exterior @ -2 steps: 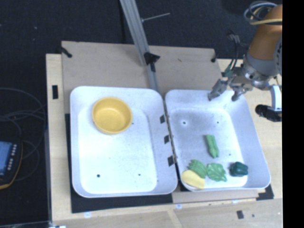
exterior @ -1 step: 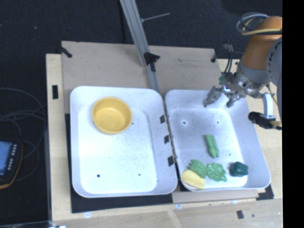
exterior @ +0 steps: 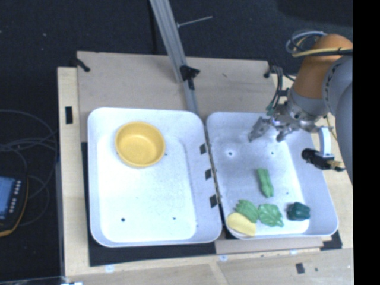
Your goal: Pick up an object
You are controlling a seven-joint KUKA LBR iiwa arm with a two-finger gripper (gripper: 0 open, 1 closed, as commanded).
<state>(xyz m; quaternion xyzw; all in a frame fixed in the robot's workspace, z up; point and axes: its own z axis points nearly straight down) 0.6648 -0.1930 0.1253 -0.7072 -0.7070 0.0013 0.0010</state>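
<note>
Gripper [exterior: 269, 132] hangs over the far part of the right bin [exterior: 237, 129], fingers spread apart with nothing between them. Green elongated toy [exterior: 265, 182] lies nearer the camera than the fingertips, apart from them, on the bin floor. Along the near edge sit a yellow piece [exterior: 241, 224], two light green leafy pieces [exterior: 247, 209] [exterior: 271, 215] and a dark green piece [exterior: 297, 211], all well apart from the fingers. Yellow bowl [exterior: 140, 143] stands upright in the left bin [exterior: 148, 218].
</note>
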